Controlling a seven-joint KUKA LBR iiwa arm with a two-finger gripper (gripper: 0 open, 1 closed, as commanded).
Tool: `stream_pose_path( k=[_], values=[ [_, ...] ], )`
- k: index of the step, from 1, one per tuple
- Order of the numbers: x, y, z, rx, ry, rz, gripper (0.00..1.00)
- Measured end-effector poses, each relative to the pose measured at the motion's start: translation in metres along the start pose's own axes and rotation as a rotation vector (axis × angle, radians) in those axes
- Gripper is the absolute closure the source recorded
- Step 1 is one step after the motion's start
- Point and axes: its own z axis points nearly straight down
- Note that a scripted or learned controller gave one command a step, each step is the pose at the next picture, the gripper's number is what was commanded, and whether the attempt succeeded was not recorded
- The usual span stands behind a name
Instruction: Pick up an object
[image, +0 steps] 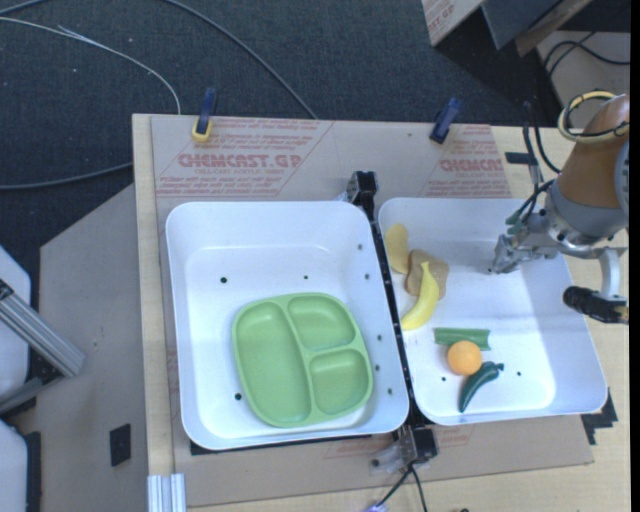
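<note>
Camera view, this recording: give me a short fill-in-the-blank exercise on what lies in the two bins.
1. The green divided plate lies in the ____ bin.
2. The banana lies in the ____ bin.
3. The orange sits between a green block and a dark green ____.

Missing words: left; right; pepper

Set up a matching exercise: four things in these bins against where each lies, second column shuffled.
Things:
1. green divided plate
2. banana
3. orange ball
4. gripper

Places:
A. upper part of the right bin
B. left bin
C. right bin, close to the divider between bins
D. lower part of the right bin, beside a dark green pepper

Pairs: 1-B, 2-C, 3-D, 4-A
</note>
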Motion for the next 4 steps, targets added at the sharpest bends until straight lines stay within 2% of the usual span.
stream_pose_path(
  k=[1,2,3,4],
  values=[
    [0.004,0.000,-0.044,-0.006,-0.003,-0.001,1.00],
    [0.012,-0.001,-0.104,-0.007,-0.003,-0.002,1.00],
    [0.012,0.000,-0.120,-0.005,-0.003,-0.002,1.00],
    [0.064,-0.004,-0.119,0.003,0.002,-0.005,1.00]
  ],
)
